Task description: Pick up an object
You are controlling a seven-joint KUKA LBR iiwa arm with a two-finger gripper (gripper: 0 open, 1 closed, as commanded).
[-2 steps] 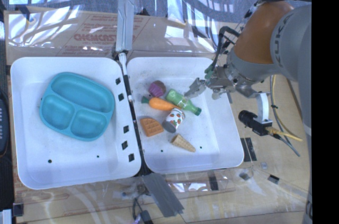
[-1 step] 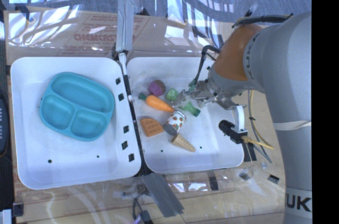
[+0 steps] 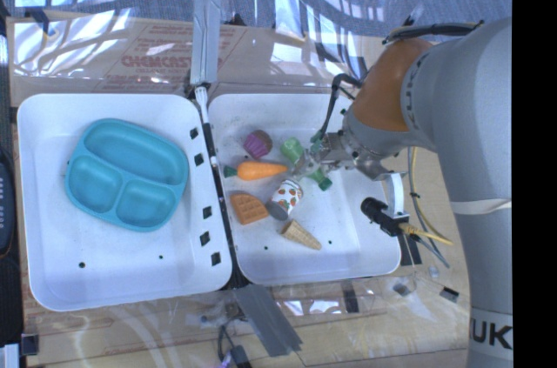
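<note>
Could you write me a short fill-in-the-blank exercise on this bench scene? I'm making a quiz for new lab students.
1. The blue divided tray lies in the ____ bin as the camera sees it.
2. The toy carrot is coloured ____.
3. The carrot lies between the purple toy and the ____-shaped waffle piece.
4. The gripper hangs over the ____ bin in this view.

Missing words: left; orange; square; right
</note>
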